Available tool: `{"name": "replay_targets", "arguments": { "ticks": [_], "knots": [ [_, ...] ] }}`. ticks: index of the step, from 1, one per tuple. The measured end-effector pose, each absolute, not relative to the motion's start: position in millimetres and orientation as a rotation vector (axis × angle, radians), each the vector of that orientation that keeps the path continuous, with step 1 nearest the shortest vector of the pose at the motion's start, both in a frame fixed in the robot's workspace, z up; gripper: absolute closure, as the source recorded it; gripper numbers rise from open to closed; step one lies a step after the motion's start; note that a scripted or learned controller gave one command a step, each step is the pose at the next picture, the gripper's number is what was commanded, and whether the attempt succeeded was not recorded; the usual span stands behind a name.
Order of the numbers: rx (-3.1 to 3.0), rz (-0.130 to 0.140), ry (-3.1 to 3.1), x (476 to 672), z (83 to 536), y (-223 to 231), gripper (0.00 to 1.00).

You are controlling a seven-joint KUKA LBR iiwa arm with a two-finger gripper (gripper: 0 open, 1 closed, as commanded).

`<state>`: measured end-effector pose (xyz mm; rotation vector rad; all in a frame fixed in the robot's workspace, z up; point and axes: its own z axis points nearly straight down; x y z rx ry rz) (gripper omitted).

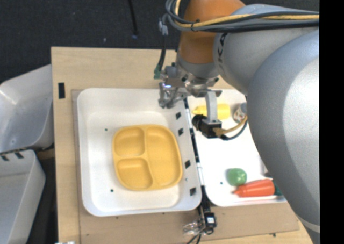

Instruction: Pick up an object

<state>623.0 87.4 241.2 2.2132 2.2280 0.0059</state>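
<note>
Your arm (274, 81) reaches in from the right, wrist pointing down at the far end of the wall between the bins. Its grey bulk hides the right side of the right bin (228, 154), and a yellow object (222, 112) by the wrist is partly covered. The end effector (171, 97) sits low at the far rim of the left bin (91, 130). You cannot tell how far open it is or whether it holds anything. A yellow divided plate (146, 157) lies in the middle of the left bin. A green piece (235, 176) and an orange-red piece (255, 188) lie close together near the right bin's near edge.
</note>
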Motion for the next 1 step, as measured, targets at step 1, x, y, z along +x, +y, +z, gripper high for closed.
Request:
{"name": "replay_targets", "arguments": {
  "ticks": [1],
  "knots": [
    [2.217, 0.0, 2.224, 622.2, 240.3, 84.1, 0.0]
  ]
}}
